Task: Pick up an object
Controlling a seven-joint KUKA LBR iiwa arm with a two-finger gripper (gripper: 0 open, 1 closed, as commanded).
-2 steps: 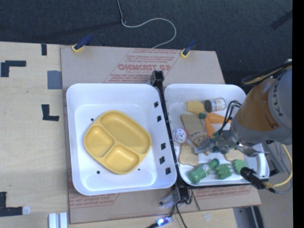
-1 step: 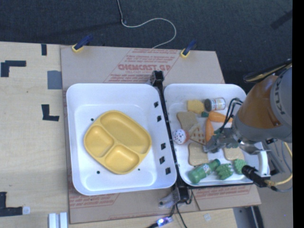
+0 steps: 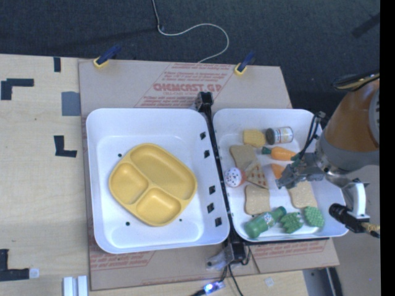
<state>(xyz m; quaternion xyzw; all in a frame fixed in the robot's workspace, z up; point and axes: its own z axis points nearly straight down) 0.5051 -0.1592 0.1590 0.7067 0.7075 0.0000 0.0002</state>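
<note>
Lying in the left bin [image 3: 99, 165], a yellow divided plate [image 3: 152, 184] is seen. The right bin [image 3: 259, 113] is crowded with toy food [image 3: 271, 193]. The gripper [image 3: 289, 176] is poised over these pieces; its finger state cannot be told.

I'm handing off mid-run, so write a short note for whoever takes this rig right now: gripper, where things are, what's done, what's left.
Gripper: low in the right bin, over the toys near the carrot. Whether it grips anything can't be told from this angle.
Right bin: cheese, jar, carrot, bread slices, pizza wedge, spotted ball, green bottle, broccoli.
Left bin: yellow divided plate.
Done: arm is down among the toys.
Left: confirm a grasp and lift one object; nothing is visibly raised yet.
</note>
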